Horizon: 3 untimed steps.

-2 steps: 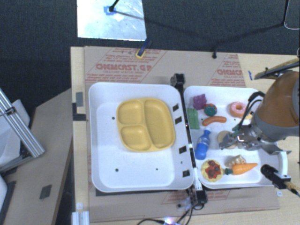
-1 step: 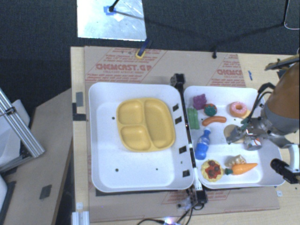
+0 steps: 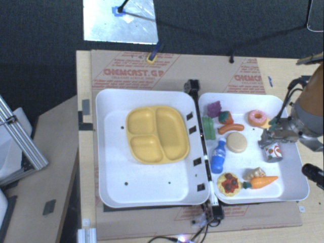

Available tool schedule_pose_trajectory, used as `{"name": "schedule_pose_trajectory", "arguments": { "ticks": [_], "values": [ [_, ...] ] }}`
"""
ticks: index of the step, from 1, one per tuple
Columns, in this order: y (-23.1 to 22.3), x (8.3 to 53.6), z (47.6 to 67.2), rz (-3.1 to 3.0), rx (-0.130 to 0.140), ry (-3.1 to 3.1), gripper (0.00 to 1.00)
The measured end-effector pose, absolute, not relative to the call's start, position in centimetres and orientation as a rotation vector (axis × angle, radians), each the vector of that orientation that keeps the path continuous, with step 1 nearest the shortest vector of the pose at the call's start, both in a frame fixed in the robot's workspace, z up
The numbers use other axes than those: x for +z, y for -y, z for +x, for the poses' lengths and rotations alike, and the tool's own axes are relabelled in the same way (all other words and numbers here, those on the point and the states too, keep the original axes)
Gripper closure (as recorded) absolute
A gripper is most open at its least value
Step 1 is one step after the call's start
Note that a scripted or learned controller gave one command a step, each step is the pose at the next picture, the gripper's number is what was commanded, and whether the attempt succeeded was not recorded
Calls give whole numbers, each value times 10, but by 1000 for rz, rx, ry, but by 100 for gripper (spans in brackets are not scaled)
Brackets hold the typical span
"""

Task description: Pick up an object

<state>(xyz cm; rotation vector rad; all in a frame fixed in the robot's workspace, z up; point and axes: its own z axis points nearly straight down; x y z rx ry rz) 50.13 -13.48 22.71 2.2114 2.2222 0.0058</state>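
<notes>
- Two shallow white bins sit side by side; the left bin (image 3: 109, 186) carries a glossy yellow divided plate (image 3: 156, 134).
- The right bin (image 3: 298, 186) has small plastic toy foods: a purple piece (image 3: 214, 108), sausage (image 3: 231, 128), pink donut (image 3: 257, 118), round cream biscuit (image 3: 236, 143), blue bottle (image 3: 218, 156), pizza slice (image 3: 229, 183) and carrot (image 3: 262, 181).
- The gripper (image 3: 273, 138) hangs over that bin's right side.
- Just below its tip, touching or nearly so, lies a small white-and-red carton (image 3: 274, 152), the nearest pickable object.
- Whether the gripper is clenched, released or grasping the carton cannot be told.
</notes>
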Motion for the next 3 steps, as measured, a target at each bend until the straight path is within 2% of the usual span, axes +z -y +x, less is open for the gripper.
{"name": "schedule_pose_trajectory", "arguments": {
  "ticks": [1,3],
  "values": [
    [86,225,521,2209,6,-2231,100],
    [-19,229,582,2209,6,-2233,100]
  ]
}}
